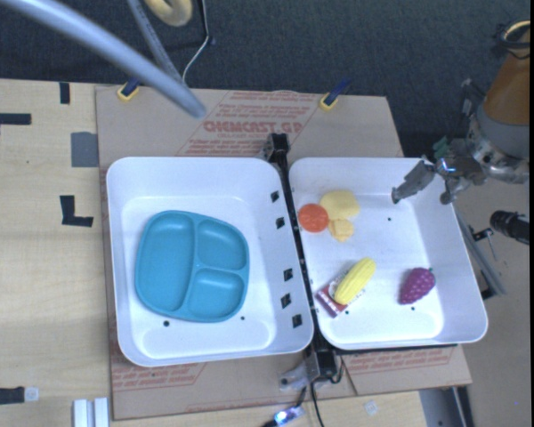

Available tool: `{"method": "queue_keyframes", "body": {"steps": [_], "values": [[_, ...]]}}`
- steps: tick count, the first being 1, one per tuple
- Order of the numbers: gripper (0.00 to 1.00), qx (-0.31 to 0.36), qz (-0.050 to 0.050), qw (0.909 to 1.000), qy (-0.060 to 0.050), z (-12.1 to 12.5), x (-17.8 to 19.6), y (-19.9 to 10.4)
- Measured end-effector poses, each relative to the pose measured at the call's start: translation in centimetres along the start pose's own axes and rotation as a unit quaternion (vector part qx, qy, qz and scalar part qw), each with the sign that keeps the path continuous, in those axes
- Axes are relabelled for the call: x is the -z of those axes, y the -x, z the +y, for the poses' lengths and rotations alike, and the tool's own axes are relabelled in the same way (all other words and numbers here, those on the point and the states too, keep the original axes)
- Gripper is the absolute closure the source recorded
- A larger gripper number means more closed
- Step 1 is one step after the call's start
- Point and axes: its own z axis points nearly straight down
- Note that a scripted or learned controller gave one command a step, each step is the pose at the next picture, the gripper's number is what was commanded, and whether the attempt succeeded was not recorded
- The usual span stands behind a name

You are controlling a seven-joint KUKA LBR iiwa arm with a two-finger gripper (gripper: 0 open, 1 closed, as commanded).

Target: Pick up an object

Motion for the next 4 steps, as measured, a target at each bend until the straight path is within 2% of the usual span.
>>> {"method": "queue_keyframes", "body": {"steps": [1,2,4], "values": [[0.00,0.002,-0.001,1.0000,0.007,0.3,0.8,-0.1],[0.00,0.002,-0.001,1.0000,0.005,0.9,-3.8,0.1],[0.00,0.002,-0.001,1.0000,0.005,-0.1,-12.8,-0.7]]}}
